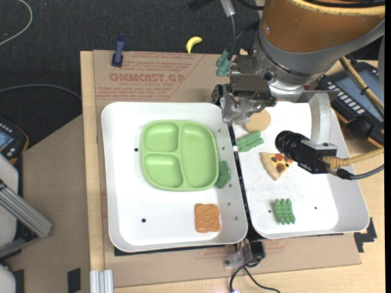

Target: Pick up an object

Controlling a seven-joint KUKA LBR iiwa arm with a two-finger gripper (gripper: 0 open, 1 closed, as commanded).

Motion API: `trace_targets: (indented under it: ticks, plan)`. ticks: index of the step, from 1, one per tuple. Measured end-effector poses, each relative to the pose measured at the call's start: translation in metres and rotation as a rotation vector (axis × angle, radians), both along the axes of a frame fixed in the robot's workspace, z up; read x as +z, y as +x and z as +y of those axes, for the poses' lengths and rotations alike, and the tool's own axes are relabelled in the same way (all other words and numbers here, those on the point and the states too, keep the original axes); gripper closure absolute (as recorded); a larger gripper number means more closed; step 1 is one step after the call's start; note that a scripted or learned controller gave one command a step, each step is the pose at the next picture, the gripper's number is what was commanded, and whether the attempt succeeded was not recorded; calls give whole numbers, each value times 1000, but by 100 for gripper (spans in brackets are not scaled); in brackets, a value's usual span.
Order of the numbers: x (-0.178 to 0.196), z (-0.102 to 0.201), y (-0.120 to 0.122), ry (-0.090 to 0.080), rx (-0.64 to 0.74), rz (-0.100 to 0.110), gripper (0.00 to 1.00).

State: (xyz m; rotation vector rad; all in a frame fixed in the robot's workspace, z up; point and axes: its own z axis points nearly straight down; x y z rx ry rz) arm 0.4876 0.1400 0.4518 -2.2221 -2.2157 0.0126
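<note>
My gripper (pixel 235 112) hangs low over the far end of the divide between the two bins, just left of a tan round piece (pixel 259 122). Right below it in the right bin (pixel 345 207) lies a light green pod (pixel 249 142). Further toward the front of that bin are a pizza slice (pixel 275 164) and a green ridged piece (pixel 283 211). The left bin (pixel 116 163) holds a green divided plate (pixel 180 154), a dark green piece (pixel 223 174) against the plate's right edge, and an orange waffle (pixel 207 217).
A black cylinder (pixel 302 151) with a cable, fixed to the arm, hangs over the right bin beside the pizza slice. On the cardboard behind the bins lie a yellow banana (pixel 193 43) and a blue object (pixel 118 50). The arm's bulk covers the bins' far right corner.
</note>
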Motion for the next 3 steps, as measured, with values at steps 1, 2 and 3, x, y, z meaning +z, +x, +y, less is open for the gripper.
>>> trace_targets:
  ticks: [1,2,3]
  plan:
    - [-12,-19,2,2,0,-5,100]
    - [-97,7,-10,1,5,3,100]
    - [-81,6,-8,4,4,-10,100]
